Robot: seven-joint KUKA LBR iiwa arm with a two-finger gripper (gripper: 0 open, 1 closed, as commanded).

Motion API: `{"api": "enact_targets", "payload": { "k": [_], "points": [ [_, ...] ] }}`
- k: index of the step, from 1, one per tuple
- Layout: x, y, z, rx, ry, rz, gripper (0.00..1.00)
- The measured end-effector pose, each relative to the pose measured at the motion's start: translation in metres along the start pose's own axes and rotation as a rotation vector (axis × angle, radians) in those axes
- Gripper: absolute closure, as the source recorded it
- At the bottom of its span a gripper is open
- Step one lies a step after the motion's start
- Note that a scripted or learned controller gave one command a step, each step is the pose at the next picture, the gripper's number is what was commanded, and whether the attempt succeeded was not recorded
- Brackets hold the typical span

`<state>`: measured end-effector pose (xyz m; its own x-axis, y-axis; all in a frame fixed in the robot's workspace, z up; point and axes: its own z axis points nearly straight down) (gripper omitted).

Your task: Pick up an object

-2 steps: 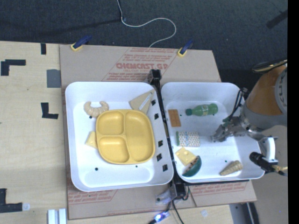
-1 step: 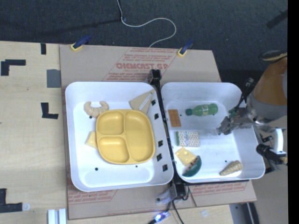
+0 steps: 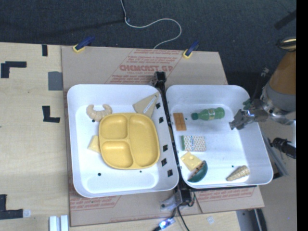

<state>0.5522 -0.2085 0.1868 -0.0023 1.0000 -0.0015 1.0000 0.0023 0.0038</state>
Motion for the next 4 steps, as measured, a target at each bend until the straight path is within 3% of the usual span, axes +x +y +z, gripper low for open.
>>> {"api": "enact_targets", "payload": {
  "k": [1,3,4],
  "points": [
    [0.000,0.001,-0.040,0.001,0.000,0.000,1.00],
    [0.105,-0.026,-0.022,0.008,0.003,-0.003,1.00],
    [0.165,-0.044,-0.036,0.007,0.004,-0.005,1.00]
  ]
}}
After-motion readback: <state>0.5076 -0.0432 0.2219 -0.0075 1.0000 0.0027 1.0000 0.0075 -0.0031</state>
